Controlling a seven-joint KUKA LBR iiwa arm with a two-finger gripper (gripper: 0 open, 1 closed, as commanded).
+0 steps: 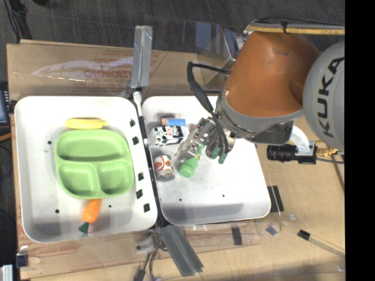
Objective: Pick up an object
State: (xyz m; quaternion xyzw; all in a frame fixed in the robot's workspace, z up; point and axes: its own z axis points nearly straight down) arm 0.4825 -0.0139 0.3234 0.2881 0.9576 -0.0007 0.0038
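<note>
The grey arm [328, 92] comes in from the right of the camera view, and its wide orange band [269, 69] sits just above the wrist. The wrist points down and to the left, so the gripper [202, 148] hangs low over the right side of the bench, with green tips on its fingers [223, 156]

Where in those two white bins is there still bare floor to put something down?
Right bin: bare floor along the near edge and right side, in front of the gripper. Its far-left corner is crowded with the can, the green bottle and small boxes. Left bin: the green tray leaves only margins.
</note>
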